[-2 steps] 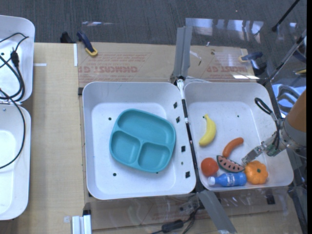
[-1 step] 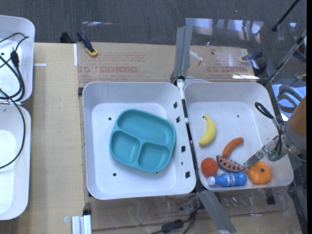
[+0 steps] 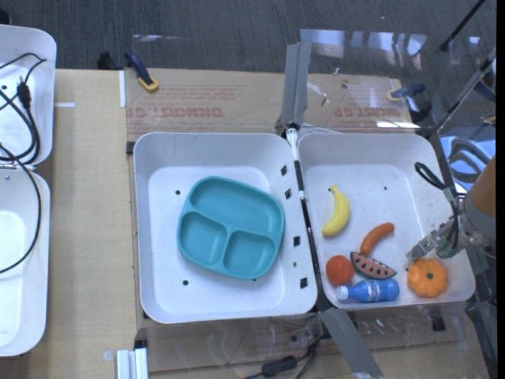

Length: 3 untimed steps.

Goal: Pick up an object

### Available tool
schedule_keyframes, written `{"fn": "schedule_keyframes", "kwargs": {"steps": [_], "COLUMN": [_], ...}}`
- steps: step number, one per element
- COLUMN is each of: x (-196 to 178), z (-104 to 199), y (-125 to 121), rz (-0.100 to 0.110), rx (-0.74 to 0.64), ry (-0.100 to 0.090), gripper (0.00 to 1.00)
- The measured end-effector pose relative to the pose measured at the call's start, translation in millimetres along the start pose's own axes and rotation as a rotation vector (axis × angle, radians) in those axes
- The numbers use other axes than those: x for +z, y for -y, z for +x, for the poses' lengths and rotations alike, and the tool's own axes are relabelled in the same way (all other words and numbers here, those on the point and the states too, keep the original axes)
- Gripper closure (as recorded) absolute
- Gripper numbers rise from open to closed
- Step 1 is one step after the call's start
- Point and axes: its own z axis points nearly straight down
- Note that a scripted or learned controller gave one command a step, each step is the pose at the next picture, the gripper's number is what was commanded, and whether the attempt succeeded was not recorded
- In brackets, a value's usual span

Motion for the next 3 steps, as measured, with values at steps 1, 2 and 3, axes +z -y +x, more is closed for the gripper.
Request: {"fn": "schedule_keyframes", "kwargs": {"steps": [1, 2, 3], "x": [-127, -127, -251], "z": [41, 41, 26], "y": [-24, -24, -15], "rz": [0.001, 0.001, 0.002], "rx": [0.109, 0.109, 0.196], "ry": [0.002, 0.002, 0.003], "gripper": [1.00, 0.00, 0.00]}}
